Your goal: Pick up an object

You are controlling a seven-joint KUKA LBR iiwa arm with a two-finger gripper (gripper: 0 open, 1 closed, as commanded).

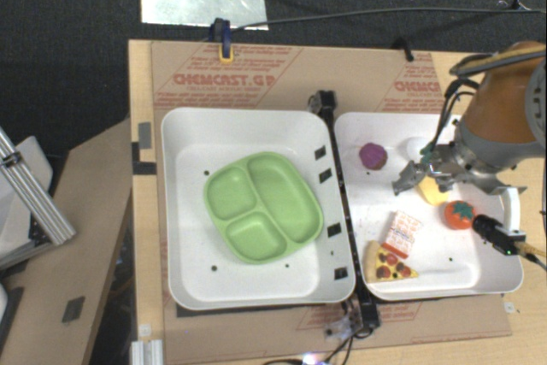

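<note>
The right bin [444, 282] holds several small things. A purple lump [373, 156] lies near its back left. A yellow piece [433, 191] sits mid-bin, and my gripper [423, 173] hangs just over its upper left edge. An orange-red ball with a green spot [458, 214] rests right of the yellow piece. A red and white packet [402, 234] and a toy pizza slice [391, 264] lie toward the front. Nothing shows in the gripper's grasp.
The left bin [184, 209] carries a green divided plate [261, 206]. A black divider with clips [336, 184] runs between the bins. The grey arm with its orange band [504, 107] reaches in over the right bin's far right side.
</note>
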